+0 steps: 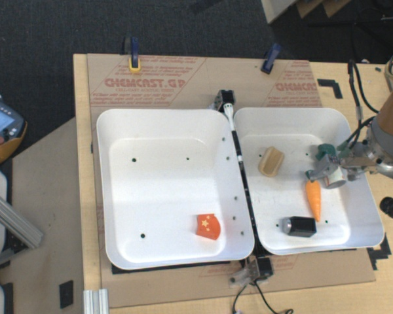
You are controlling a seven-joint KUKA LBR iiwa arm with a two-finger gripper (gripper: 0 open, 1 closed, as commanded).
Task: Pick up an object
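A dark carpeted floor [183, 18] is surrounding a brown bench board [183, 77] printed with red lettering, and two blue clamps are gripping its far edge. Two shallow white bins are sitting on it side by side, their inner rims meeting along a black strip. The left bin [118, 175] is showing wide bare floor, with an orange block [209, 227] lying near its front right corner. The right bin [295, 126] is more crowded. The grey arm [386, 133] is reaching in over its right rim, and the gripper [321, 169] is hanging low above the bin's right half; how its fingers are set cannot be told. Just below it an orange carrot [314, 200] is lying with its long axis running near to far, thick end toward the gripper, tip pointing to the front rim. A black object [298, 226] is resting near the front rim, and a tan block [270, 161] is lying toward the bin's centre left.
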